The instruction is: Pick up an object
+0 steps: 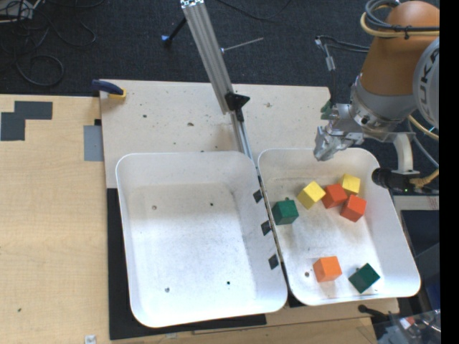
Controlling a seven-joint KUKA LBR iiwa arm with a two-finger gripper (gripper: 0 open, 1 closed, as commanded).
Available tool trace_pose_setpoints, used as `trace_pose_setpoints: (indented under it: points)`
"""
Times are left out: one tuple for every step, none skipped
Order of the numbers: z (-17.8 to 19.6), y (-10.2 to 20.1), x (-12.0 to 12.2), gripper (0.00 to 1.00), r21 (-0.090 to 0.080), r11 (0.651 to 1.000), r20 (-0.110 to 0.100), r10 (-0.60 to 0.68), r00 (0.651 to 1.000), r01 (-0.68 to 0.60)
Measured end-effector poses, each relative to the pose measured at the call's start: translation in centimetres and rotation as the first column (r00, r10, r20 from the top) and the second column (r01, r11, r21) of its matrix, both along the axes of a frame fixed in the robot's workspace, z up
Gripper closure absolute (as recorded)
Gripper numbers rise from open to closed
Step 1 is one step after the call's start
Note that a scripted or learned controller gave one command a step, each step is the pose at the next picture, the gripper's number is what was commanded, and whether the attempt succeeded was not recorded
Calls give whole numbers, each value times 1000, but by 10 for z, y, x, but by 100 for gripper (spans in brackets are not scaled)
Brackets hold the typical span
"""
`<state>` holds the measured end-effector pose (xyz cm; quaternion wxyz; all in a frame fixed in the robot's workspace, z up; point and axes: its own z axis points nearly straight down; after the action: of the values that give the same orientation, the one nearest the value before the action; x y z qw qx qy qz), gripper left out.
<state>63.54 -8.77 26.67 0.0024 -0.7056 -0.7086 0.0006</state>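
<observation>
The right bin [401, 253] holds several small blocks. A yellow block [313, 193], a red-orange block [334, 195], a smaller yellow block [351, 184] and another red-orange block [353, 208] cluster near its far side. A dark green block [285, 211] lies by the bin's left wall. An orange block [328, 268] and a second green block [364, 277] sit near the front. My gripper [328, 150] hangs above the far edge of the right bin, behind the cluster, with nothing visibly held.
The left bin [136, 192] stands beside the right one, with a row of black clips [264, 227] along the shared wall. A slanted aluminium post [214, 59] rises behind the bins. A blue and yellow clamp [109, 89] lies at the bench's far left corner.
</observation>
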Motion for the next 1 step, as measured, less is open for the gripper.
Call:
trace_pose_setpoints:
  points:
    - [0, 44, -14, 100, 0, 1000, 0, 0, 1000, 0]
